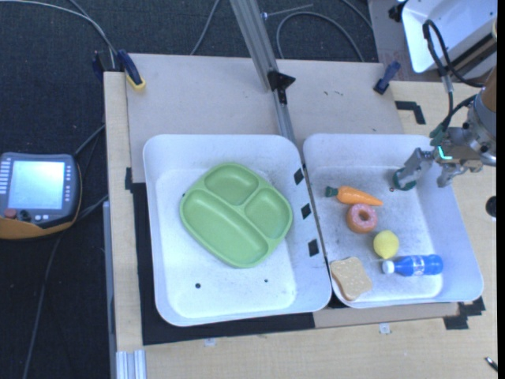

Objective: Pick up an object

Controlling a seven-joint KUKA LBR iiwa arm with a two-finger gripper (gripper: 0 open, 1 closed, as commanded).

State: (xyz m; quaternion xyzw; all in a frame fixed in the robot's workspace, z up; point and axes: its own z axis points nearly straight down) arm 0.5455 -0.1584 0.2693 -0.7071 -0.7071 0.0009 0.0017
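In the right bin (454, 235) lie an orange carrot (357, 197), a pink donut (362, 218), a yellow lemon (386, 244), a blue bottle with a white cap (414, 266) and a slice of bread (351, 279). My gripper (429, 176) hovers over the bin's back right part, up and to the right of the carrot. It is open, its two fingers spread wide with nothing between them. One fingertip (405, 181) is closest to the carrot but apart from it.
The left bin (166, 290) holds a green divided plate (235, 214). A metal post (256, 30) rises behind the ridge between the bins. A handheld screen (35, 192) lies off the bench at far left.
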